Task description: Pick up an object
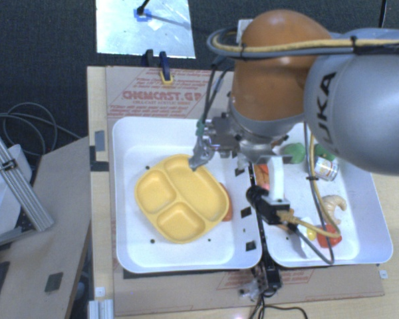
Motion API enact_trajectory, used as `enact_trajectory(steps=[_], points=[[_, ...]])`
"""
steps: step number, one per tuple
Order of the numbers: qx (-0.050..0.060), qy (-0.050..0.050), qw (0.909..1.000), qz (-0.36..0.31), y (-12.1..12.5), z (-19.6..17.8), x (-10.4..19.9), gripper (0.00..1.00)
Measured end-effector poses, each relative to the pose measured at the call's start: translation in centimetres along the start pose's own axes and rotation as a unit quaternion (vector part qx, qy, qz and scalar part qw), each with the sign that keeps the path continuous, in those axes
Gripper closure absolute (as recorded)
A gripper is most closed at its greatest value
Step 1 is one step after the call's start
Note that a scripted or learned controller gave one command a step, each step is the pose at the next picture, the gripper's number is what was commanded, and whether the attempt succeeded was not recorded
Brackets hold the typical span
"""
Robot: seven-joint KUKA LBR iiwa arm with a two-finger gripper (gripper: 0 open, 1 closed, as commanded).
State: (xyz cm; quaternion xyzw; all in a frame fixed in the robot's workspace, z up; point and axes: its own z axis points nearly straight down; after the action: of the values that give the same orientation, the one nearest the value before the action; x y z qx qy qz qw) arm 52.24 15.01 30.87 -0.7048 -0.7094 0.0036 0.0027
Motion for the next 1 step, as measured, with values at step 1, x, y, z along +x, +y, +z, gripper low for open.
enact_trajectory(steps=[1], points=[[-0.006, 0.001, 1.0, 0.001, 0.22, -1.71, -0.21, 1.0]])
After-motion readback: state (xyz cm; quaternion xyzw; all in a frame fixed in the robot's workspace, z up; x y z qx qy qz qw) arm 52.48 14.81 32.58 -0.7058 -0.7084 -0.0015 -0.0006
